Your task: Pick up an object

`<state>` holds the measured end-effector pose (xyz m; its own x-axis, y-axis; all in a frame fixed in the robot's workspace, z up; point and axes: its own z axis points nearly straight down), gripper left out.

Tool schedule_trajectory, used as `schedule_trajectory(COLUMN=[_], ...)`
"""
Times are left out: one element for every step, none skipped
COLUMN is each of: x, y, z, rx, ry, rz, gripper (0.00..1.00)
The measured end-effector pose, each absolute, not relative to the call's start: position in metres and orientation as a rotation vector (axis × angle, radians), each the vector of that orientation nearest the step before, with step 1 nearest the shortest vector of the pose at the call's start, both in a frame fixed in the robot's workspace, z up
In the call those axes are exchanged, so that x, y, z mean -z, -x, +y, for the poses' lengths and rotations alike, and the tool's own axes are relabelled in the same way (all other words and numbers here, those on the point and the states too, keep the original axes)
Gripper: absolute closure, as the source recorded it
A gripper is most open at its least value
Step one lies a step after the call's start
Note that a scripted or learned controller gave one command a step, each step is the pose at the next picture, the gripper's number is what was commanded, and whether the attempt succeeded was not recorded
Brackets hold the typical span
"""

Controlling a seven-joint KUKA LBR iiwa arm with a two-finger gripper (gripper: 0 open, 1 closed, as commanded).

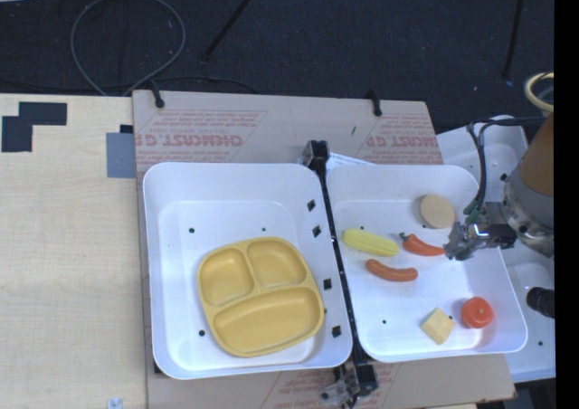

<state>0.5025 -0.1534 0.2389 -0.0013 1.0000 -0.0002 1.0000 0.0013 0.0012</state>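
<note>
Camera view: red pepper (423,245) just left of jaws, jaw state unclear.

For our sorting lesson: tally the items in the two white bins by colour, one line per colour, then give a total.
Yellow: 3 (divided tray, corn cob, cheese wedge)
Red or orange: 3 (chilli pepper, sausage, tomato)
Tan: 1 (round biscuit)
Total: 7
</note>
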Motion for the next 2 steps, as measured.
schedule_trajectory(x=[-0.226, -0.215], y=[-0.508, -0.510], z=[-0.101, -0.049], rx=[0.001, 0.002], ry=[-2.220, -2.220], rz=[2.229, 2.230], gripper=[1.00, 1.00])
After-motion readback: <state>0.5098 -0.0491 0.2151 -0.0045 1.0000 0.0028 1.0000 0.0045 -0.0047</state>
